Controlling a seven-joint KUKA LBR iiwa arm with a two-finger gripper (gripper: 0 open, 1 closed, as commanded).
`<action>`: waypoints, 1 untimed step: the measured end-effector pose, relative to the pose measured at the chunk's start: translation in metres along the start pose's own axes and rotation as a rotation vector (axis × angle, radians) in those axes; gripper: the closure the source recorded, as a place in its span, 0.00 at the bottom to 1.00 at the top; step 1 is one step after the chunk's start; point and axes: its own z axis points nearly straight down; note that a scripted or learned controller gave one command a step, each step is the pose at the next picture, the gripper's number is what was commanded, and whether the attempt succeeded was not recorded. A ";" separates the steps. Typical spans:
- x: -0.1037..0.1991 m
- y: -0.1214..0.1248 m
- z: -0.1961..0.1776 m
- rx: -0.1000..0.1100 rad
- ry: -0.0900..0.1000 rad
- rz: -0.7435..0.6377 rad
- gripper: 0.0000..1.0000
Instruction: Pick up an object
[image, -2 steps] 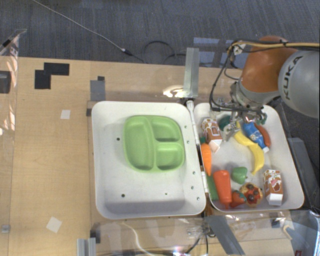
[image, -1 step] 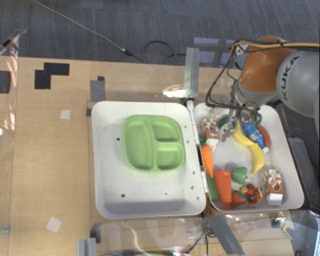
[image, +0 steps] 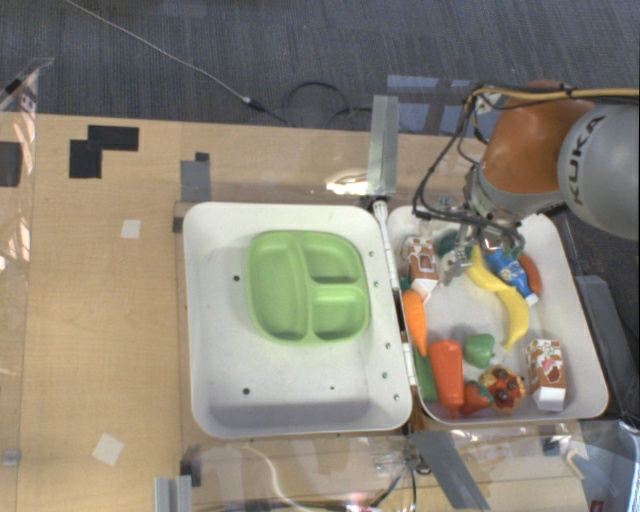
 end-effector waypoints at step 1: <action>0.018 -0.002 0.017 -0.005 0.026 0.088 0.00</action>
